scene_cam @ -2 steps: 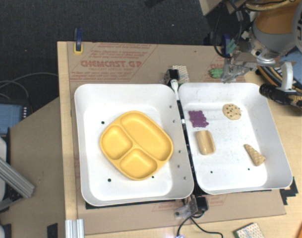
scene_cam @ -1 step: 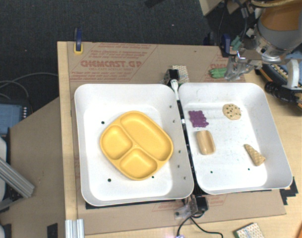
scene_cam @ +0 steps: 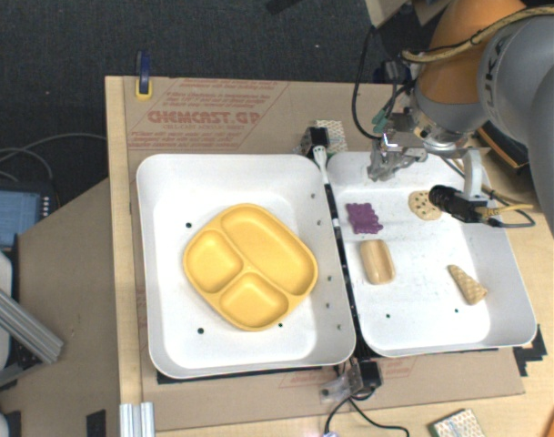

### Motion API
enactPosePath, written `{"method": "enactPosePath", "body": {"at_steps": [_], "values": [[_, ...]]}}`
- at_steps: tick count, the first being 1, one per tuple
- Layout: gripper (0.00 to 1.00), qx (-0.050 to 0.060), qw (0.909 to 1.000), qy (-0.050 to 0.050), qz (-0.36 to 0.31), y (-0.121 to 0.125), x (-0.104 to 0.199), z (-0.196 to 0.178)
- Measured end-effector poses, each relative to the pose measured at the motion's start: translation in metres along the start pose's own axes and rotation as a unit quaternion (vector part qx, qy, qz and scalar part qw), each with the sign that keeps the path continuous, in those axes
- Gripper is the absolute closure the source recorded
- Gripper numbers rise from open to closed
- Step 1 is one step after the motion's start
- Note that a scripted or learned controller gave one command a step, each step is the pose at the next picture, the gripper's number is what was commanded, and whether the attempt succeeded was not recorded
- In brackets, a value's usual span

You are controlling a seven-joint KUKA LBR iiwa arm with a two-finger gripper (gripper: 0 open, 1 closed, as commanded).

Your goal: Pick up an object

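Note:
In the right bin [scene_cam: 422, 321] lie a purple bunch of grapes [scene_cam: 363, 217], a tan bread roll [scene_cam: 377, 262], a round speckled cookie [scene_cam: 424, 205] and a tan waffle cone piece [scene_cam: 468, 283]. My gripper [scene_cam: 386, 167] hangs over the bin's far edge, up and a little right of the grapes and left of the cookie. Nothing shows between its fingers, and no object is lifted.
The left bin [scene_cam: 158, 244] holds a yellow divided plate [scene_cam: 249, 265]. A ridge between the two bins runs down the middle [scene_cam: 336, 235]. The bins rest on a cardboard sheet [scene_cam: 204, 107]. My arm comes in from the upper right.

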State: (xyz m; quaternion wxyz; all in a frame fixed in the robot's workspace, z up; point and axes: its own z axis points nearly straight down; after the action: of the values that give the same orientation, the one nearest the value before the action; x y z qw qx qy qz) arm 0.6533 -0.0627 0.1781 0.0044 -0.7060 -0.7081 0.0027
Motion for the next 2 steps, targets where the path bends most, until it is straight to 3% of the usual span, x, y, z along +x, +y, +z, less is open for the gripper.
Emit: {"method": "enactPosePath", "body": {"at_steps": [1,2], "values": [[1.00,-0.009,1.0000,-0.002,0.002,-0.013,-0.001,-0.059],[1.00,-0.005,1.0000,-0.002,0.003,-0.019,-0.043,-0.053]]}}
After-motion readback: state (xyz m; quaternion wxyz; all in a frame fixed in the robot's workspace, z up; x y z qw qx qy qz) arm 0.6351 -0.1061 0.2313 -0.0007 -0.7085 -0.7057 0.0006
